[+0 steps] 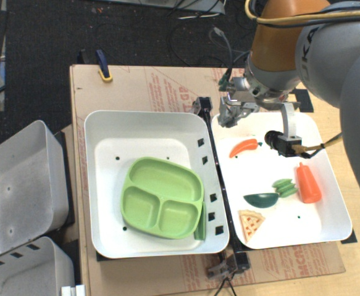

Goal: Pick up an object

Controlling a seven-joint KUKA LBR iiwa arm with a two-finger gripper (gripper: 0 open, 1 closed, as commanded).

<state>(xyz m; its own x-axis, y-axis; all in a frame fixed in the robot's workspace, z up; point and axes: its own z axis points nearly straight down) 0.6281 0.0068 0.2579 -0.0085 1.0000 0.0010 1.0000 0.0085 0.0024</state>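
My gripper (229,117) hangs over the far left corner of the right bin (334,227), above and left of an orange-red chili pepper (244,146). Nothing shows between its fingers. Further toward the front of that bin lie an orange bottle-shaped toy (307,182), a green pea pod (284,187), a dark green spoon-like leaf (262,198) and a pizza slice (251,222).
The left bin (99,140) holds a light green divided plate (162,197). More white bins (19,184) stand off the bench at the left. A blue and yellow clamp (104,66) grips the board's far edge. Cables trail across the floor behind.
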